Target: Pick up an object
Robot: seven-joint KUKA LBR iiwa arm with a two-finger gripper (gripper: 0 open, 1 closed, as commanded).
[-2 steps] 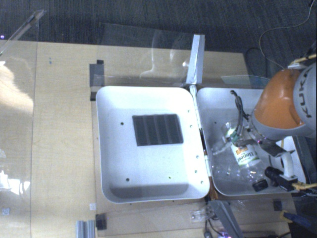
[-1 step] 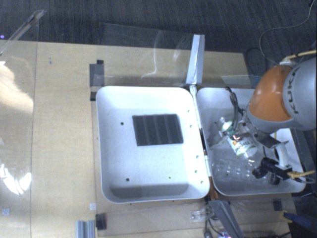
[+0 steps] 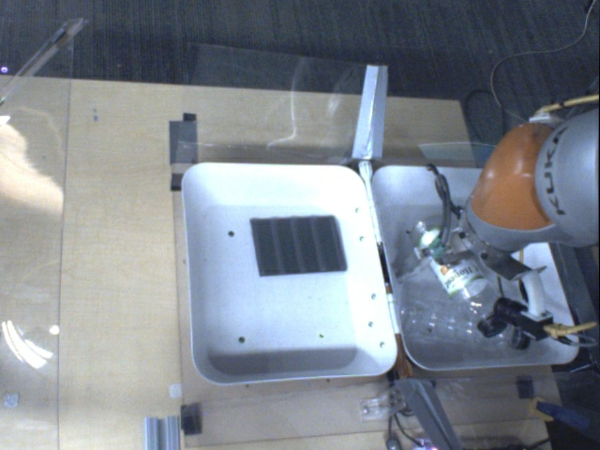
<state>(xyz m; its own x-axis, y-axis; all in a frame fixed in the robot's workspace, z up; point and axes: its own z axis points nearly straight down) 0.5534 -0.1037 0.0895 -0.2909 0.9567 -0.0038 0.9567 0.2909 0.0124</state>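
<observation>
One small clear bottle (image 3: 457, 277) with a white printed label lies tilted near the middle of the right bin (image 3: 403, 204), directly under the hand (image 3: 448, 251) — whether the hand is clenched, released or grasping the bottle cannot be told, because the wrist covers it. A small green-tipped piece (image 3: 431, 240) shows just beside the bottle's upper end. A crumpled bit of clear plastic (image 3: 436, 323) lies nearer the bin's front wall. The arm (image 3: 511, 190), grey with a glossy orange band, hangs over the bin's right part, leaving little open floor there. The left bin (image 3: 216, 251) has rounded corners, a matt white floor and a dark ribbed rectangle (image 3: 298, 246) at its centre — with wide bare room all round it. The bins stand rim beside rim on the pale wooden surface (image 3: 103, 251).
</observation>
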